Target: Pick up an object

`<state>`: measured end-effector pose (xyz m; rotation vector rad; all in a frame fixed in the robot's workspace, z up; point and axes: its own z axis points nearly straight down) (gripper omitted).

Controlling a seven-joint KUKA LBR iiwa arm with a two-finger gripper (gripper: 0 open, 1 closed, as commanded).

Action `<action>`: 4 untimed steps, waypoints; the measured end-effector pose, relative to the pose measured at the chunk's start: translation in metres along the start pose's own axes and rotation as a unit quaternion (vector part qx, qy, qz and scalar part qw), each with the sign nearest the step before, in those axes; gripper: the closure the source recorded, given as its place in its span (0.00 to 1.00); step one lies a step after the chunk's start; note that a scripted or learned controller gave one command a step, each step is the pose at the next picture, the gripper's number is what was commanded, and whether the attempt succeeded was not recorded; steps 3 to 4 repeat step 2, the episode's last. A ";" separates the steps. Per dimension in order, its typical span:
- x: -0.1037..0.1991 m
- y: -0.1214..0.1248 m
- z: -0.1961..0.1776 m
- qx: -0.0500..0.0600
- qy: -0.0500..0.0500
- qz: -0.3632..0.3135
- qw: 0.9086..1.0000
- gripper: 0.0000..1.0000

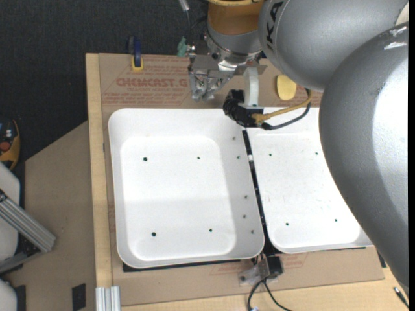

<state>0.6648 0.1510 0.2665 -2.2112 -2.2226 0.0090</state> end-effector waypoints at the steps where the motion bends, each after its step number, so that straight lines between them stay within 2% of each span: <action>1: -0.027 0.002 -0.055 -0.008 0.000 0.004 1.000 1.00; 2: 0.078 -0.010 0.049 0.002 0.000 -0.002 1.000 1.00; 4: 0.078 -0.010 0.049 0.002 0.000 -0.002 1.000 1.00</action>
